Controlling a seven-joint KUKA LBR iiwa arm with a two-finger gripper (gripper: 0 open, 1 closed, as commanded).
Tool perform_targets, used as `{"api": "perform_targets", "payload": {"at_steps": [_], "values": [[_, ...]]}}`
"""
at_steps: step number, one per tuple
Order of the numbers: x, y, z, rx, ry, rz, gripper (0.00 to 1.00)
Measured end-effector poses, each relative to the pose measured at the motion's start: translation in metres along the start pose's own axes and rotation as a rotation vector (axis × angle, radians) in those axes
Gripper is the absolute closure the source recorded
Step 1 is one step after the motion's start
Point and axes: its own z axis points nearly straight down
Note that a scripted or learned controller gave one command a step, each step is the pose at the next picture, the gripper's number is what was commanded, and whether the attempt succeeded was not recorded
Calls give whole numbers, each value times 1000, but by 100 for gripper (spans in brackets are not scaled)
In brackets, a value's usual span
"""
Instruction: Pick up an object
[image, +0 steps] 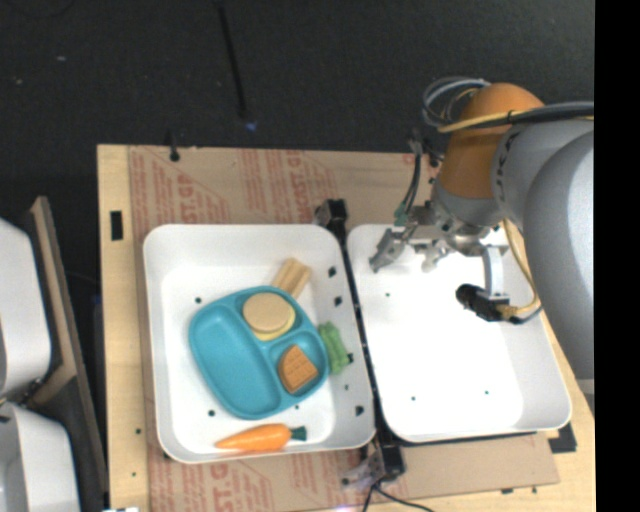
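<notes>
Left bin holds the carrot, well apart from the hand, seemingly spread open.

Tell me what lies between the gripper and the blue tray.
In the camera view, between the gripper and the blue tray lie bare white floor of the right bin, the two bins' adjoining rims, and a green piece touching the tray's right edge.

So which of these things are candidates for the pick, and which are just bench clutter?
Candidates, all in the left bin:
- blue tray
- round cookie
- brown cracker
- carrot
- wooden block
- green piece

Not part of it:
- right bin
- black clip between the bins
- cardboard sheet
</notes>
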Motion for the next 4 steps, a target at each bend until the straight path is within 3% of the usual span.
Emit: {"api": "perform_targets", "payload": {"at_steps": [1, 2, 3, 4], "values": [[-5, 21, 44, -1, 0, -2, 0], [-4, 13, 42, -4, 0, -1, 0], [16, 32, -64, -14, 0, -21, 0], [22, -29, -166, -16, 0, -70, 0]]}}
